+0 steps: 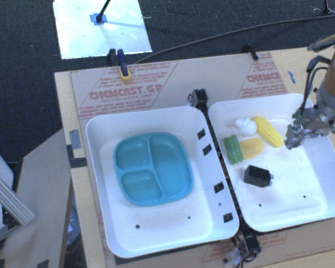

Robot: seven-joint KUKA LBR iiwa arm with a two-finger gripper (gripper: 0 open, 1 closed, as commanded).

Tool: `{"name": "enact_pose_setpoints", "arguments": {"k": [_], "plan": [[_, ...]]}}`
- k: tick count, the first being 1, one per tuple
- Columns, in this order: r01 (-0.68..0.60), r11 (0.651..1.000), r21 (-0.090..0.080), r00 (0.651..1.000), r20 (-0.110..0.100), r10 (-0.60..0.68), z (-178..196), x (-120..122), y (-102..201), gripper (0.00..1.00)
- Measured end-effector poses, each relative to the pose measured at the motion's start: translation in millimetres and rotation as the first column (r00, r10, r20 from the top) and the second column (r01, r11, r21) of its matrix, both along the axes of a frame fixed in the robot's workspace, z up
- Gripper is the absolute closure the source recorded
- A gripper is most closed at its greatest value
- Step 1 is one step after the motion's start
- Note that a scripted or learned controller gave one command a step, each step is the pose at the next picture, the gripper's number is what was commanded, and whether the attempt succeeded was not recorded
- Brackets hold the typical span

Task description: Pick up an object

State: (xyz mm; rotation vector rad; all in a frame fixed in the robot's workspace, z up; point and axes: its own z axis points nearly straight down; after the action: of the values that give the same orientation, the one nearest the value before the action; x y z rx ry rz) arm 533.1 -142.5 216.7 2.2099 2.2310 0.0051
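Note:
The right bin [325, 201] holds a yellow corn cob [268, 131], a white lumpy piece [245, 126], a green ridged piece [233, 149], a pale yellow lemon-like piece [252, 147] and a small black block [257, 176]. My gripper [293, 137] hangs over the right bin's upper right part, just right of the corn cob's lower end. Nothing shows between its tips. The arm comes in from the right edge.
The left bin [119, 230] carries a blue divided plate [153, 167]. A row of black clips [212, 167] runs along the wall between the bins. A blue-and-yellow clamp [122, 65] stands at the board's far edge.

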Motion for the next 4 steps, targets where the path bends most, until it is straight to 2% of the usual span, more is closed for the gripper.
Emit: {"name": "enact_pose_setpoints", "arguments": {"k": [1, 2, 3, 4], "plan": [[-0.001, 1.000, 0.000, 1.000, -0.001, 0.001, -9, 19, 52, 1.00], [-0.001, 1.000, 0.001, 1.000, 0.001, 0.001, 2, 43, 100, 1.00], [0.001, 1.000, -0.001, 1.000, -0.001, -0.001, -6, 60, 150, 1.00], [0.001, 1.000, 0.000, 1.000, 0.000, -0.001, 1, 72, 192, 1.00]]}}
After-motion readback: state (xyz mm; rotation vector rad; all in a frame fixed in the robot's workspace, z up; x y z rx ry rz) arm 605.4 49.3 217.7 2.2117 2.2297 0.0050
